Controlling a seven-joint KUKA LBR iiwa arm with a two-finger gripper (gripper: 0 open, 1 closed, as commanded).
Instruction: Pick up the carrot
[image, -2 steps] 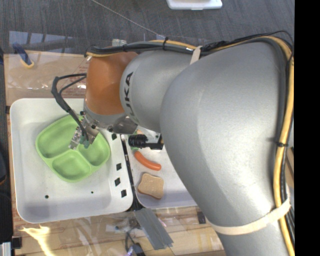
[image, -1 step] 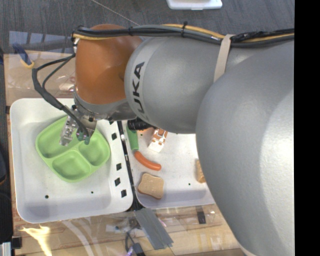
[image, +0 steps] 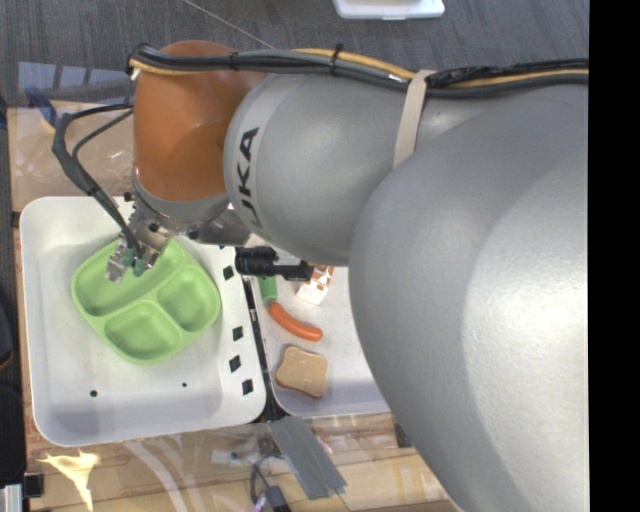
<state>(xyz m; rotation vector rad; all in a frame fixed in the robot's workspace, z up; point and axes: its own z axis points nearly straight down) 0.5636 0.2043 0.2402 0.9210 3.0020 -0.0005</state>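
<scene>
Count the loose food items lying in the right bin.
2 for certain: the carrot, orange with a green top toward the bin's far side, and a slice of bread just nearer the camera. A white-and-orange scrap beside the carrot is unclear, and the arm may hide more.

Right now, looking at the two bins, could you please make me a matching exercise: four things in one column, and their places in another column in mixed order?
Things:
1. green plate
2. carrot
3. bread slice
4. gripper

Places:
A. right bin, nearest the front edge
B. over the plate's upper left compartment
C. left bin
D. right bin, between the bread slice and the arm

Pairs: 1-C, 2-D, 3-A, 4-B
</scene>
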